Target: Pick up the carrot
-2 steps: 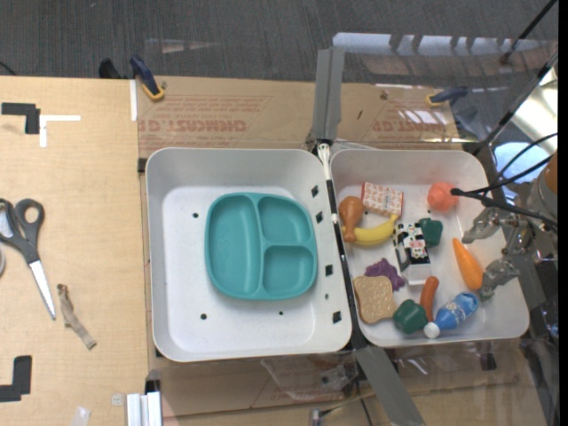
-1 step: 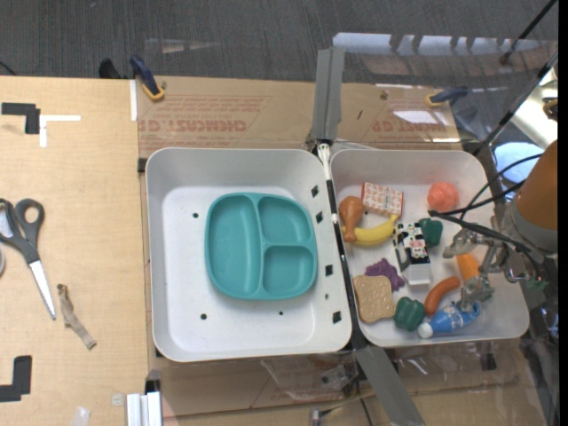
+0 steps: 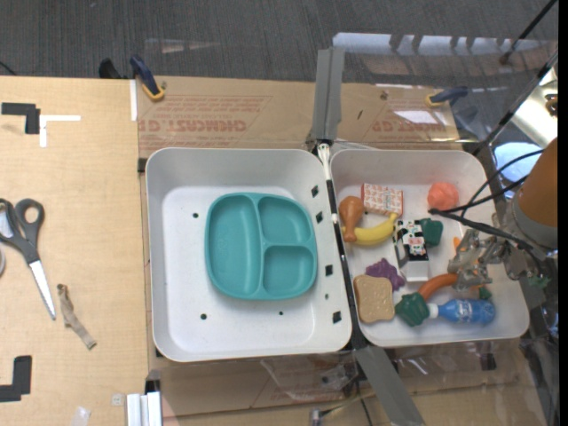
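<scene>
carrot (image 3: 438, 284): lay in the right bin (image 3: 506, 327), between the purple toy (image 3: 385, 272) and the blue bottle (image 3: 463, 311)
gripper (image 3: 470, 264): hovered just over the carrot's right end
fingers: state could not be told
handling: likely light, stiff, smooth plastic; best gripped across its middle

Dark grey carpet (image 3: 222, 16) is running across the top. A pale wooden bench (image 3: 71, 238) is stretching along the left, with scissors (image 3: 27, 247) lying on it and brown cardboard (image 3: 222, 114) sitting beside it.
</scene>
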Controlling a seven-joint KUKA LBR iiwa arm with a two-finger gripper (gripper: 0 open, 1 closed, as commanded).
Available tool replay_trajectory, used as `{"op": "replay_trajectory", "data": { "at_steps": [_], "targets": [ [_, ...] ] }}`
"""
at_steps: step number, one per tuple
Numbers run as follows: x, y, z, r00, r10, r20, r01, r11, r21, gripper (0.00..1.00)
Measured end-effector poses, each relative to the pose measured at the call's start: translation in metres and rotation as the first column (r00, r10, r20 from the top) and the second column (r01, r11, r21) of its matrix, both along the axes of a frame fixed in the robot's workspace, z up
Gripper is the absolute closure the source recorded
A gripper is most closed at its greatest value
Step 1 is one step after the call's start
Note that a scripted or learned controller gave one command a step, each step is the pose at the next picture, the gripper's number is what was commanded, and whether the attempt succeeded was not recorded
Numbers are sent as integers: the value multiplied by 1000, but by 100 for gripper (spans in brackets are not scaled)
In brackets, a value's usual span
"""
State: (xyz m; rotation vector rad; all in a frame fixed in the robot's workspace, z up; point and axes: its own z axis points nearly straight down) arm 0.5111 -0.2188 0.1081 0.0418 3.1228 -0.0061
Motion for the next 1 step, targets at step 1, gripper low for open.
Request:
{"op": "replay_trajectory", "data": {
  "at_steps": [1],
  "targets": [
    [-8,50,91,994,107,-15,-107,994,4,100]
  ]
}}
